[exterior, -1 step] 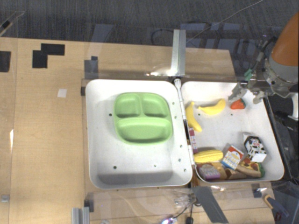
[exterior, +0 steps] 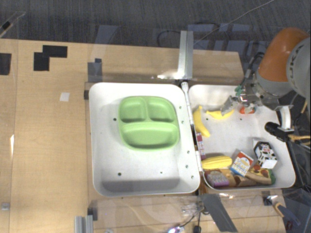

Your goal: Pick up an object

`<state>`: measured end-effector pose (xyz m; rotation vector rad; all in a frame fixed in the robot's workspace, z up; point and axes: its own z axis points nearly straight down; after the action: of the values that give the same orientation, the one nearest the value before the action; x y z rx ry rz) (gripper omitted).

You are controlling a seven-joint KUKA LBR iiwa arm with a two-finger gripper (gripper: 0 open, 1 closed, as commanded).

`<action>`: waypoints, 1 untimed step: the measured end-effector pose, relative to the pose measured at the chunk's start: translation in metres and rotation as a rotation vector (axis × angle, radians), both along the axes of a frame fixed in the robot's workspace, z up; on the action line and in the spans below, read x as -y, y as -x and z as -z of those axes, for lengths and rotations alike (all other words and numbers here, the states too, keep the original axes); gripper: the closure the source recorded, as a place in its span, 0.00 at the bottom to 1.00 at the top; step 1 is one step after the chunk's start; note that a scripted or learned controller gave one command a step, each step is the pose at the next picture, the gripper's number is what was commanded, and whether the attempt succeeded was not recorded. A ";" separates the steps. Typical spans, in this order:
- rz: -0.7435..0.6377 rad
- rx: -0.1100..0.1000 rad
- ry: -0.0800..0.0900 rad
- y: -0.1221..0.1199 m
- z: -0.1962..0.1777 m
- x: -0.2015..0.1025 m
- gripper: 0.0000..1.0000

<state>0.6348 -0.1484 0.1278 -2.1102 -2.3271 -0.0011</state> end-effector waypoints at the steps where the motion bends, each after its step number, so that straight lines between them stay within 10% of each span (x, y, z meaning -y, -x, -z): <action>1: -0.215 0.001 0.006 -0.021 0.034 -0.024 0.00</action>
<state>0.6554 -0.1242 0.0937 -1.8506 -2.5438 0.0051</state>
